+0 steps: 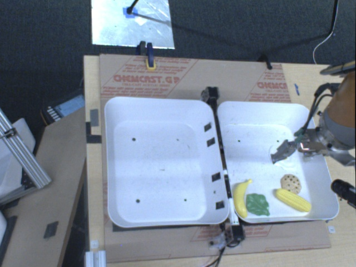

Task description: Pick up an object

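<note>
While nothing is lifted yet, the pick looks barely begun. Of the two bins, the left bin (pixel 158 160) offers bare floor, and the right bin (pixel 250 135) keeps open room across its 12 o'clock half. The gripper (pixel 281 152) hangs there, clear of the walls; whether it is open I cannot tell. Crowded along the 6 o'clock wall lie a banana (pixel 241 198), a corn cob (pixel 293 200), a green piece (pixel 257 204) and a cookie (pixel 290 183), the nearest candidate.
</note>
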You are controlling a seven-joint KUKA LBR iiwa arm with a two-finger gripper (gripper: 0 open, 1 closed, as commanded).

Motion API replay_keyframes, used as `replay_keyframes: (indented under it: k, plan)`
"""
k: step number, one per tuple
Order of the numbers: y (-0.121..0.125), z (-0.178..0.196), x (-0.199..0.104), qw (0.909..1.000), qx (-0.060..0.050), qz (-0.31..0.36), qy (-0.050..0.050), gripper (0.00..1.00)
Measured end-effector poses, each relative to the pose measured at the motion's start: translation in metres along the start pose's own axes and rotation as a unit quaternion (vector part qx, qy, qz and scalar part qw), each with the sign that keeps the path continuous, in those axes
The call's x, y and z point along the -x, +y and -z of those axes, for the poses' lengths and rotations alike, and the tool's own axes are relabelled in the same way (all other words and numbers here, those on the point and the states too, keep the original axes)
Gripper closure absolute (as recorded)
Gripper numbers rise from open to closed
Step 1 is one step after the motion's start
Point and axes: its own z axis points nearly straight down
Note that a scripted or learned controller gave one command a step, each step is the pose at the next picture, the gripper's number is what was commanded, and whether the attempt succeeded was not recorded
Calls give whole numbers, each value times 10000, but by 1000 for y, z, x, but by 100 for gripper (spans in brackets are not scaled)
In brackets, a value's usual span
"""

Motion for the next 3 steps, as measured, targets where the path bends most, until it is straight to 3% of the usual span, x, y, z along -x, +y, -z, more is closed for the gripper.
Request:
replay_keyframes:
  k: [1, 2, 3]
  plan:
    - [-12, 199, -28, 9999, 102, 25, -14, 0]
    - [-12, 293, -80, 10000, 69, 36, 1, 0]
    - [-12, 302, -111, 10000, 13, 26, 3, 0]
